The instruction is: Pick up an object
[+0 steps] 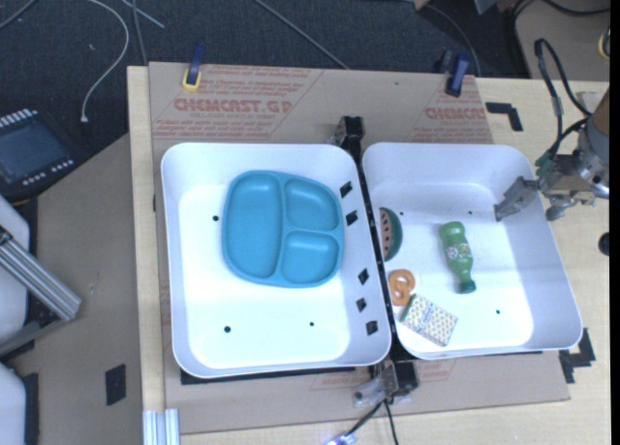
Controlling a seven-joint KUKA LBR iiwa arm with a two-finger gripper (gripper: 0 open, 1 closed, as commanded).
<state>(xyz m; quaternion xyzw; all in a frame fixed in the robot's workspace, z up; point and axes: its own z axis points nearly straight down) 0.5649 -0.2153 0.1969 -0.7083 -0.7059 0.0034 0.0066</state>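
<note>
The small green plastic bottle [457, 255] lies in the right bin [542, 322], likely light, rigid and slippery; its body is best pinched crosswise. The two-finger gripper [528, 197] is seen open, empty, at the bin's right rim.

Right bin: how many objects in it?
4. Green bottle near the middle; watermelon slice at the left wall, partly hidden; pretzel below it; patterned packet at the front. Divider may hide more.

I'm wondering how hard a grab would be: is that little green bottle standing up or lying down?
Lying down. The green bottle rests on its side on the floor of the right bin, its full length visible from above.
</note>
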